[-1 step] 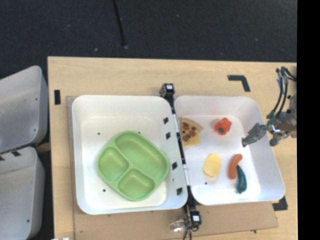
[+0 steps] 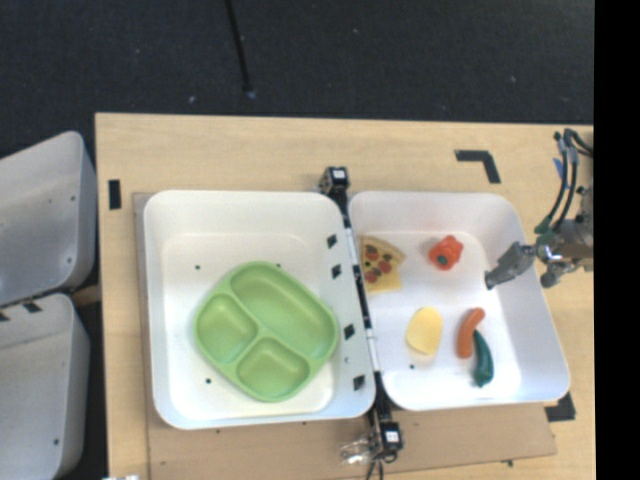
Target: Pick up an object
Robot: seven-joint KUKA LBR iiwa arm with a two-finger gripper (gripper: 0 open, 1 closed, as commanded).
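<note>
Gripper [image 2: 520, 265] over right bin [image 2: 500, 208] right rim, nothing visibly held. Nearest target: orange-green carrot [image 2: 474, 344], just below. Descend centred, close across narrow width, avoid yellow piece [image 2: 425, 330].

Two shallow white bins side by side on one counter [image 2: 250, 153]: a left bin [image 2: 165, 268] and a right bin [image 2: 520, 368].

In the left bin, one green divided plate [image 2: 265, 331] with three compartments.

In the right bin, five small items in all: one pizza slice [image 2: 381, 264], one red-orange pepper-like piece [image 2: 446, 252], one pale yellow piece [image 2: 425, 331], one orange-red elongated piece [image 2: 468, 332], and one dark green elongated piece [image 2: 482, 359] touching it.

One end effector [image 2: 530, 265] at the right bin's far edge.
</note>
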